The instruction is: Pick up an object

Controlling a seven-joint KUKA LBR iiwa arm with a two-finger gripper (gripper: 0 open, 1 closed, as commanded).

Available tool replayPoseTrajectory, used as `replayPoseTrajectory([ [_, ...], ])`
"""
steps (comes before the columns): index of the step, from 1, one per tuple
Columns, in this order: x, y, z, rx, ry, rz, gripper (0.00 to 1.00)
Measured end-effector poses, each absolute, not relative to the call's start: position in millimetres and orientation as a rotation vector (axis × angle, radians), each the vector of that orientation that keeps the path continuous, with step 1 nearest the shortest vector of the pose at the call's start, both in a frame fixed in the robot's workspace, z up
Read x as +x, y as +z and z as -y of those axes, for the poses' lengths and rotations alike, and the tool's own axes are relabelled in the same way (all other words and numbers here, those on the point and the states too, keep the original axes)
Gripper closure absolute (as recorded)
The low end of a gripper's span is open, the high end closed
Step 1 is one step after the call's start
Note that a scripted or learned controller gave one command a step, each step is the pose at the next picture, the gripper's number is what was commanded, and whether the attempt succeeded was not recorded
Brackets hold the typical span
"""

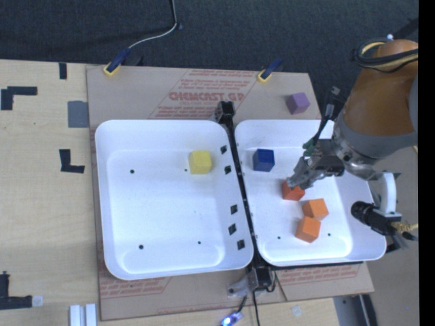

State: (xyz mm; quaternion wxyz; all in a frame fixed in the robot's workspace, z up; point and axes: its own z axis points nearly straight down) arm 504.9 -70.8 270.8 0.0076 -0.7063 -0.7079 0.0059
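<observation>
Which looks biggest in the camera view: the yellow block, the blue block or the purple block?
1. Yellow block, slightly the largest.
2. Blue block and purple block look about alike, too close to rank.

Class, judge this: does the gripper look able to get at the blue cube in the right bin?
Probably yes: the blue cube stands alone, nothing covering it, near the gripper.

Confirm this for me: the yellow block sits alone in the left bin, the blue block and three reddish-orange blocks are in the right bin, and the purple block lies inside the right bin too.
One detail is wrong. In the camera view the purple block lies outside the bins, on the brown board behind the right bin. The rest stands: the yellow block is alone in the left bin, and the blue block shares the right bin with three reddish-orange blocks.
</observation>
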Motion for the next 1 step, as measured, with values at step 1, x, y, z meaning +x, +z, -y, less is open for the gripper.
replayPoseTrajectory([
  [1, 514.3, 236.6, 86.8, -2.219, 0.006, 2.219, 1.00],
])
